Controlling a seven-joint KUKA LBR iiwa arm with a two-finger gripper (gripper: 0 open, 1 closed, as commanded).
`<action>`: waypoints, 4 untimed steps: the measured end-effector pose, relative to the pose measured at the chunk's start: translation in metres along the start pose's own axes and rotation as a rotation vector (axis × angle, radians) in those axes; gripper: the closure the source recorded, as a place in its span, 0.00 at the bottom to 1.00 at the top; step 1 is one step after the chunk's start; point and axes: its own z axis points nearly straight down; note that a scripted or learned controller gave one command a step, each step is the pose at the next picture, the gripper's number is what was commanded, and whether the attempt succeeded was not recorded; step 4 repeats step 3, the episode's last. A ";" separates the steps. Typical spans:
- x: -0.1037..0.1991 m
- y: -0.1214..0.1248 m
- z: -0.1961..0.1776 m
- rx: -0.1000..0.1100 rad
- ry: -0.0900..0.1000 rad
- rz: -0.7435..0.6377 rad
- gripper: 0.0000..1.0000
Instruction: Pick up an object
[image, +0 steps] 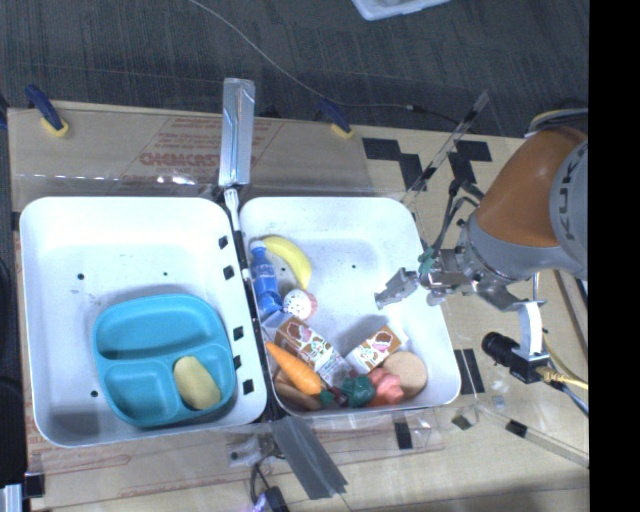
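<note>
- Tool (398, 290) hangs over the right bin's (330, 215) 3 o'clock rim; finger spread cannot be told.
- Banana (287, 257), carrot (295, 370) and small cartons (374, 350) crowd that bin's 6 o'clock end.
- Blue tray (150, 335) in left bin (60, 230) holds a potato (197, 383).

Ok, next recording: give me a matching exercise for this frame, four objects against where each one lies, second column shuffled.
Objects:
1. banana
2. yellow potato-shaped toy
3. carrot
4. blue bottle

Places:
A. in a lower compartment of the blue divided tray, left bin
B. along the divider side of the right bin, just below the banana's left end
C. upper left part of the right bin
D. near the front wall of the right bin, in the pile of toys

Pairs: 1-C, 2-A, 3-D, 4-B
</note>
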 end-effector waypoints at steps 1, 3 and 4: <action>0.046 0.032 0.082 0.007 0.002 0.096 0.00; 0.092 -0.030 0.118 -0.017 -0.006 -0.260 0.00; 0.092 -0.030 0.118 -0.017 -0.006 -0.260 0.00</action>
